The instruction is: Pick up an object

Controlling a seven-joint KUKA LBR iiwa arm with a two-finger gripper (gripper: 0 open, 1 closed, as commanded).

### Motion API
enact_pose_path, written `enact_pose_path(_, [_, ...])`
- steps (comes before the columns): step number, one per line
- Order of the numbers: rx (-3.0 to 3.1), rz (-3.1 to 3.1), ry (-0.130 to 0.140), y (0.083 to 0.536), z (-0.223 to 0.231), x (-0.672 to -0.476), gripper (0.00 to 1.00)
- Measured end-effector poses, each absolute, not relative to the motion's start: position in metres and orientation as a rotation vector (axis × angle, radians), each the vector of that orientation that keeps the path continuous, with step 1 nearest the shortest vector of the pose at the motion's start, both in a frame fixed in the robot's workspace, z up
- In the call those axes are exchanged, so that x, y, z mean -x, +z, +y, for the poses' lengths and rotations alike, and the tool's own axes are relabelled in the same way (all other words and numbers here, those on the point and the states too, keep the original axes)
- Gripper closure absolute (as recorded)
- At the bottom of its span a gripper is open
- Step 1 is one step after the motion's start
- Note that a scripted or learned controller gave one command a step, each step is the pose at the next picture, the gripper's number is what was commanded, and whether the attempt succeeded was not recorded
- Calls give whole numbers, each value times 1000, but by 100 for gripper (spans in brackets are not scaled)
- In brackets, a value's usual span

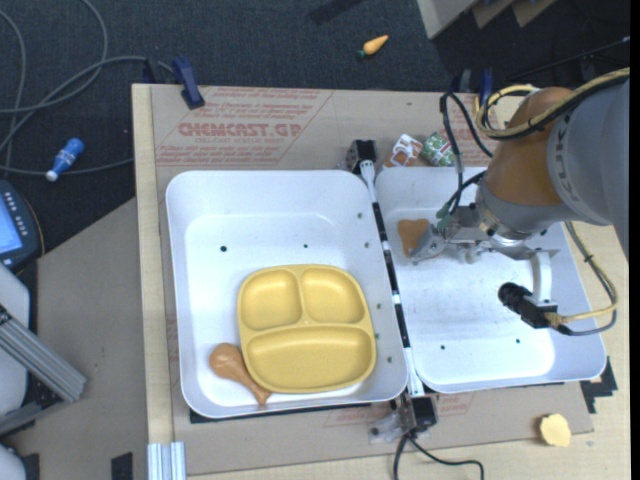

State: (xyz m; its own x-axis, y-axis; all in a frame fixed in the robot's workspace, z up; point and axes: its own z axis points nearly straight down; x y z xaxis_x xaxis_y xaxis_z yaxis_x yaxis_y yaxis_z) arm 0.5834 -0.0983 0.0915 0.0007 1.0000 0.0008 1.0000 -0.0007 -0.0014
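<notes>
- Gripper (432,246) low in the right bin (500,363), beside a small brown piece (411,233); finger state cannot be told.
- Yellow divided plate (304,326) and drumstick (236,366), handle pointing lower right, fill the left bin (200,228).

Yellow divided plate (304,328) filling left bin's (190,268) near half (far half bare), right bin's (470,363) near floor open

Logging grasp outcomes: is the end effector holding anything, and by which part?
Cannot be told: the end effector sits beside a brown piece in the right bin.
</notes>
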Motion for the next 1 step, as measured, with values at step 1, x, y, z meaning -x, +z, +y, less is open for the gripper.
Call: enact_pose_path(1, [2222,-2228,-4,84,-91,-631,0])
